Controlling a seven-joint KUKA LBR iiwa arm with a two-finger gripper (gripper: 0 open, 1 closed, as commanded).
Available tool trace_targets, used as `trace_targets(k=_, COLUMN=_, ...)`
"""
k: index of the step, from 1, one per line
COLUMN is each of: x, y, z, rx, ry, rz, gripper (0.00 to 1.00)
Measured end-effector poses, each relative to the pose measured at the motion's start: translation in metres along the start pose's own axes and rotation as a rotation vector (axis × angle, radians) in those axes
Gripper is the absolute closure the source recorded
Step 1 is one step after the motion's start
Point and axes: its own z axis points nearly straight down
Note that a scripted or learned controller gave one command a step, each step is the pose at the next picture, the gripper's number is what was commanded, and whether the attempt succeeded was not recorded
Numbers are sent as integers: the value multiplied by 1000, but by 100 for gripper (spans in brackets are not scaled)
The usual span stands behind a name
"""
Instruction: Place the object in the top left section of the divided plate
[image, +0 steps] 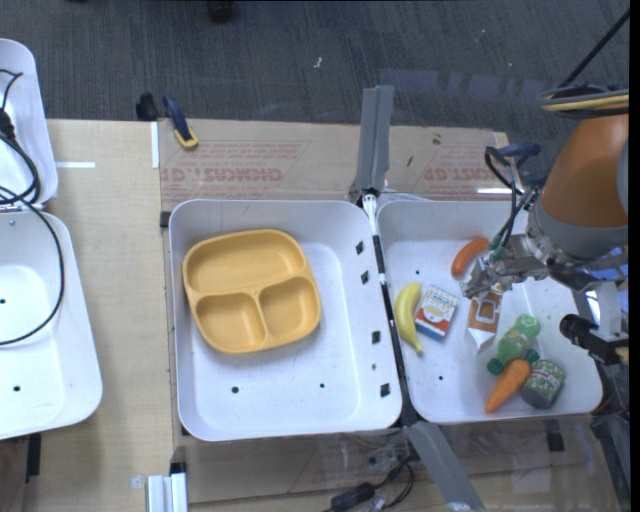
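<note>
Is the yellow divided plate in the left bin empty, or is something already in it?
Empty. The yellow divided plate shows bare yellow bottoms in all three sections.

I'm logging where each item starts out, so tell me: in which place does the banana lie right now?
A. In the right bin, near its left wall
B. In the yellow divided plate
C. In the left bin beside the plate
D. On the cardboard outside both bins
A: the banana lies in the right bin near its left wall, beside the small carton.
</note>
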Motion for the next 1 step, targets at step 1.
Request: trace_targets(k=1, x=82, y=-14, z=-69, rx=0, ry=-1, rz=323, gripper=100)
